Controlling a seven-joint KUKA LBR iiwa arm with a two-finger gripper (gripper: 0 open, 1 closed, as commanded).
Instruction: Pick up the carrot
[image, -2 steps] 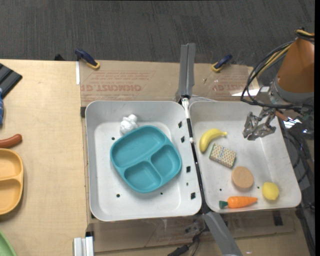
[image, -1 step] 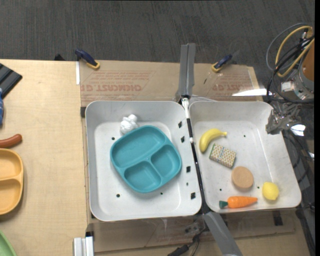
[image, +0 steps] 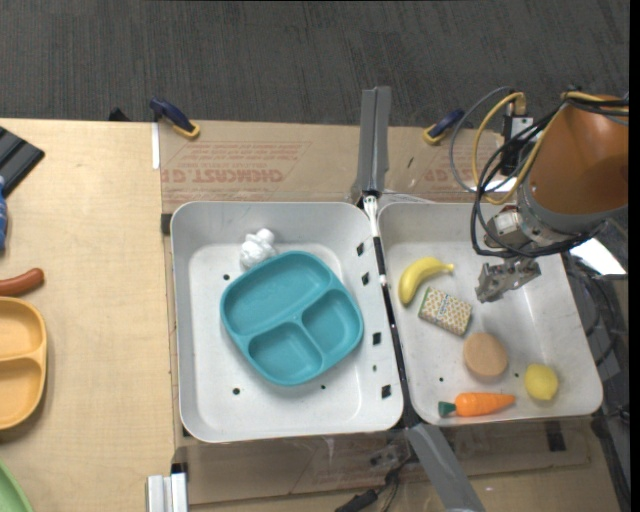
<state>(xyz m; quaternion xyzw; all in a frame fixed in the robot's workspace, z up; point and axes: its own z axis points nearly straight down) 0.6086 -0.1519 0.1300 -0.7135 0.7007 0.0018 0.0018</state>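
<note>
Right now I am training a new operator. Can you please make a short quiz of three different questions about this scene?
1. True or false: the carrot lies in the right bin.
2. Which item lies nearest the carrot? A) banana B) lemon C) teal divided plate
3. Fill in: the gripper hovers above the right bin, and the carrot lies near that bin's ____ edge in the camera view.

Key
1. True.
2. B; the round tan piece is also close.
3. Bottom; the gripper is well apart from it, beside the patterned block.
</note>
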